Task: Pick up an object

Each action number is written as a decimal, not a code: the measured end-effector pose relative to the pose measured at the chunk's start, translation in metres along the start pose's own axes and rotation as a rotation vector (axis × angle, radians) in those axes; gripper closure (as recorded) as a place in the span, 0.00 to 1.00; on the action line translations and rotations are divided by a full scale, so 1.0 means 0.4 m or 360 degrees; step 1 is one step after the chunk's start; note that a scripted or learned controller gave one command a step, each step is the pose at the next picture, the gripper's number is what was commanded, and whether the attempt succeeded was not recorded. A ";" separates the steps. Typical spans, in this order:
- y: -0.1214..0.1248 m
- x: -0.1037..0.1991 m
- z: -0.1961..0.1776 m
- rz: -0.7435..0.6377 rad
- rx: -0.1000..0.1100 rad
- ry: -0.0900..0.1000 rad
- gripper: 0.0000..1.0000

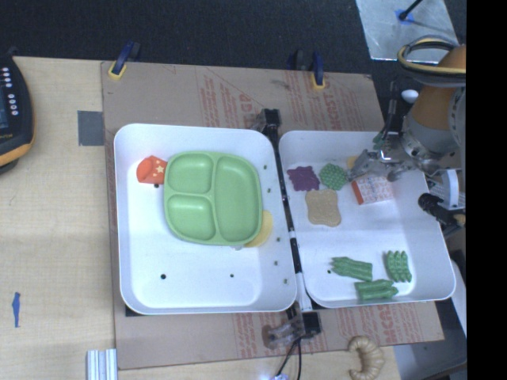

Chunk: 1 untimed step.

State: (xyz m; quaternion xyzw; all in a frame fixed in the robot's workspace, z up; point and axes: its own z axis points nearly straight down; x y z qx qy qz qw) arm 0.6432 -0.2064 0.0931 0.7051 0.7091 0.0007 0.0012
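My gripper (377, 168) hangs over the upper right part of the right bin (420, 236), open, its fingers spread just above a red and white packet (373, 190). Nothing sits between the fingers. To the left of the gripper lie a green textured piece (333, 176) and a purple piece (303, 178). A tan flat piece (322, 208) lies below them. Three green pieces (351, 268) (375, 290) (398, 265) rest near the bin's front edge.
The left bin (142, 275) holds a green divided plate (212, 197), a red-orange object (150, 169) at the plate's upper left, and a yellow thing (264, 228) peeking from under its right edge. The arm's grey and orange body (440, 93) stands at the right.
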 end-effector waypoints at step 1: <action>-0.062 0.066 -0.008 0.0000 0.0014 0.0002 0.00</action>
